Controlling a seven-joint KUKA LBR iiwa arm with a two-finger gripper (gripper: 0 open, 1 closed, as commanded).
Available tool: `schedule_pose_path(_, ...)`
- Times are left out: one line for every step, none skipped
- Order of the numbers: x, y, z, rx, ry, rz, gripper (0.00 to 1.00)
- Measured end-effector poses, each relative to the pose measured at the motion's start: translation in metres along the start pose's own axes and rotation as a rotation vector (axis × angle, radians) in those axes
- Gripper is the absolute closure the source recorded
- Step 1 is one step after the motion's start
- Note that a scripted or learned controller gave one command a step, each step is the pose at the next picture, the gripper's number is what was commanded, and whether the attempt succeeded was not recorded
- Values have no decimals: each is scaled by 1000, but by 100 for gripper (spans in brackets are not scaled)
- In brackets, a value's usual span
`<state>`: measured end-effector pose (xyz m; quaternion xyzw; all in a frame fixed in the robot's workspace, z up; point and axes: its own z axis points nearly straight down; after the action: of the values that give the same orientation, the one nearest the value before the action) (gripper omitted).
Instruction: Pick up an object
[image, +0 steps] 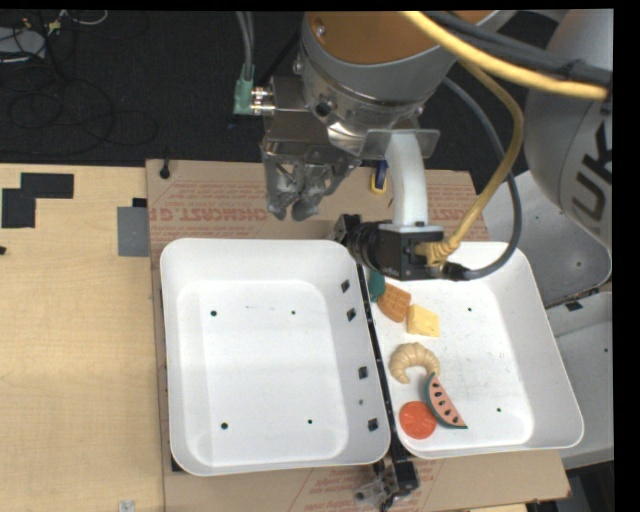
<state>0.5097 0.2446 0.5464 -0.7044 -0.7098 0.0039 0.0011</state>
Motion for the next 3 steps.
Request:
schedule_pose_path(1, 0, -9, 4, -2, -5, 100)
schedule_pose_path(1, 0, -18, 9, -3, -10, 100)
schedule_pose_path(2, 0, -27, 13, -5, -14, 100)
